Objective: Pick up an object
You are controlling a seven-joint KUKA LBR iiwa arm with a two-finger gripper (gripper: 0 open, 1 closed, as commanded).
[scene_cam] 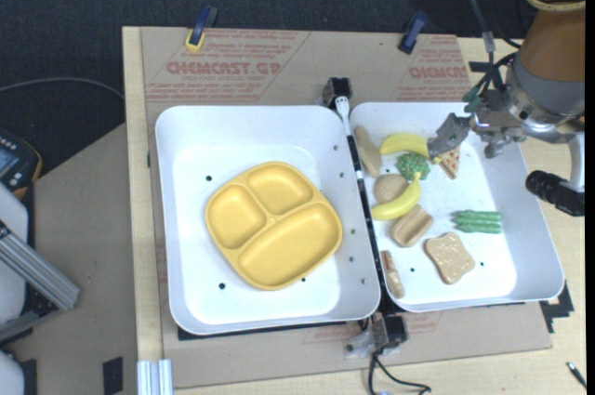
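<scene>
Toy food [416, 203] lies in the right bin [521, 282] on the brown table [279, 59], dark floor around, while the claw [453, 135] hovers above, its grip unclear.

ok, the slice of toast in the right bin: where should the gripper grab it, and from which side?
Likely straight down from above, fingers across the narrower middle of the toast slice. It lies flat on the right bin floor with open floor to its right and front. On its left the brown roll sits close, so keep the fingers off that corner.
</scene>
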